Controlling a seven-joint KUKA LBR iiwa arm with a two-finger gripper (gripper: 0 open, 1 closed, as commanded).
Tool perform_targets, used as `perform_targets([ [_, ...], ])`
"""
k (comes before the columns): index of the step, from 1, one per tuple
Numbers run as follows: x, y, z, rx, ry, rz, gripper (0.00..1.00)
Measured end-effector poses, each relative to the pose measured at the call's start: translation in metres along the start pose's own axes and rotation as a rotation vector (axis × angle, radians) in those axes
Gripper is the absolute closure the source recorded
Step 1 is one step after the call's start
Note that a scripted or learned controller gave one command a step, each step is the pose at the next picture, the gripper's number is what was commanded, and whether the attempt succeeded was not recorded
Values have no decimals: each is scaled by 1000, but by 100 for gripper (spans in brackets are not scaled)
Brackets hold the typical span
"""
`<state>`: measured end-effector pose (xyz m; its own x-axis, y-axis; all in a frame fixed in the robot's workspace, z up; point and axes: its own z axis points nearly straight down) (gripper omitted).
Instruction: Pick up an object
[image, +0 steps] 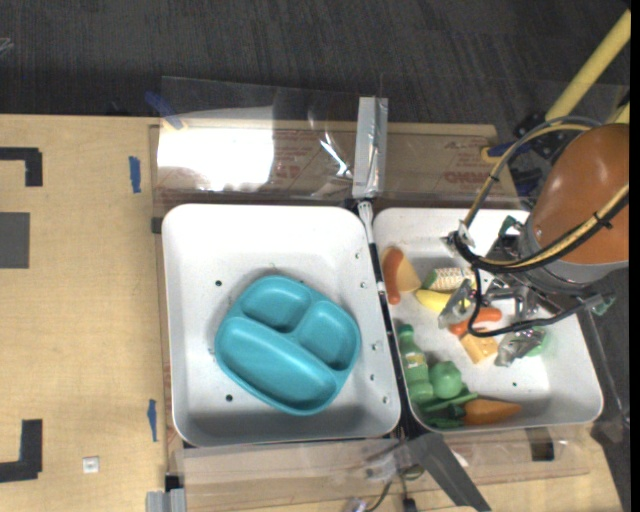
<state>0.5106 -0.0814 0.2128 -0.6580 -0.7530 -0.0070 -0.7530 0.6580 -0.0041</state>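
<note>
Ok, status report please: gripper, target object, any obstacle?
Gripper low in right bin, among toy food. Nothing seen held. Cables hang over the pile. Blue tray in left bin.

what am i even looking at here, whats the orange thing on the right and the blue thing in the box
You are looking down, at a slant, from one camera fixed above a bench. Two shallow white bins sit side by side. The orange and grey shape is a robot arm reaching in from the right; its job is to pick up an object. Its gripper hangs low over the right bin, in among cables, and I cannot tell whether it holds anything. That bin is full of toy food: a yellow piece, green pieces, and a carrot near the front. The blue thing is a plastic plate with three compartments, lying alone in the left bin.
</note>
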Motion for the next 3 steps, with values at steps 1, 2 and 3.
perform_targets([
  [1, 21, -67, 111, -9, 7, 74, 0],
  [2, -4, -54, 124, 3, 1, 158, 0],
  [3, -19, -62, 124, 6, -3, 180, 0],
])
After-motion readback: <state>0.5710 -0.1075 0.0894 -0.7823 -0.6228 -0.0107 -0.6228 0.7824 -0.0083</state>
